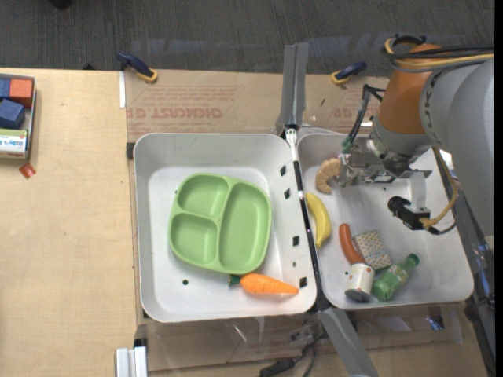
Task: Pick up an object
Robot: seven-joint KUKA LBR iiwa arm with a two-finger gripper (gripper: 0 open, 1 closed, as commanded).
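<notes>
My gripper (346, 171) is low in the far left part of the right bin (448, 289), reaching in from the right. It is right beside a tan croissant-shaped piece (325, 176) and seems to touch its right end. Nearer the front of this bin lie a yellow banana (318, 217) along the left wall, a red sausage (350, 243), a patterned pouch (372, 248), a small can (360, 283) and a green bottle (393, 277).
The left bin (157, 289) holds a green divided plate (222, 223) and an orange carrot (267, 286) at its front. A box of coloured blocks (16, 116) sits at the bench's far left. Clamps (138, 67) hold the cardboard behind the bins.
</notes>
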